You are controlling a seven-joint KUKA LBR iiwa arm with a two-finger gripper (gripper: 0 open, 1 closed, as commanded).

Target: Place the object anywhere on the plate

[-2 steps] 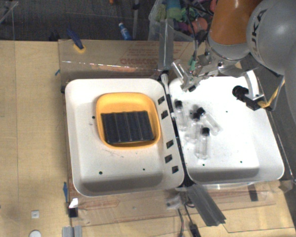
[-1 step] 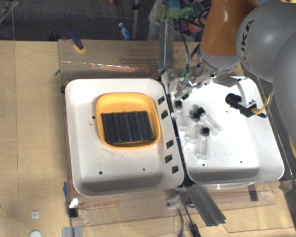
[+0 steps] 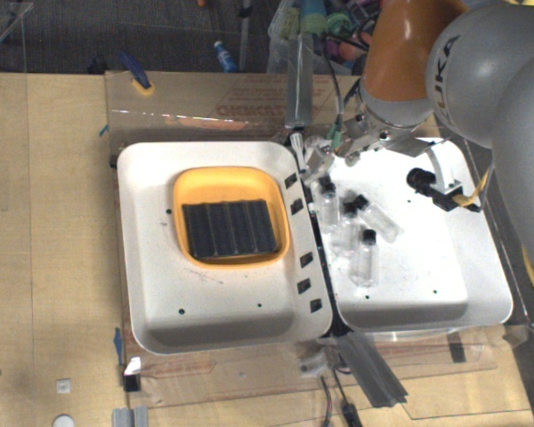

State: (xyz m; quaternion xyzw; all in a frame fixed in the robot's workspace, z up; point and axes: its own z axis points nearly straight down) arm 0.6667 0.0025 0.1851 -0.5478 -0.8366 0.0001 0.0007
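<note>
A yellow plate point(image 3: 185, 194) sits in the left bin point(image 3: 160, 301). On the plate lies a flat black ridged block point(image 3: 230, 228). My gripper point(image 3: 319, 160) hangs low over the far left corner of the right bin point(image 3: 445, 274), close to the wall between the two bins. Just below it lie three small clear bottles with black caps: one point(image 3: 325, 198) almost under the gripper, one point(image 3: 367, 213) to its right and one point(image 3: 365, 254) nearer the front. I see nothing between the gripper and the plate.
A row of black clips point(image 3: 303, 238) runs along the divider between the bins. A tub of colourful clutter point(image 3: 338, 7) stands behind the right bin. The wooden bench point(image 3: 44, 238) lies bare to the left.
</note>
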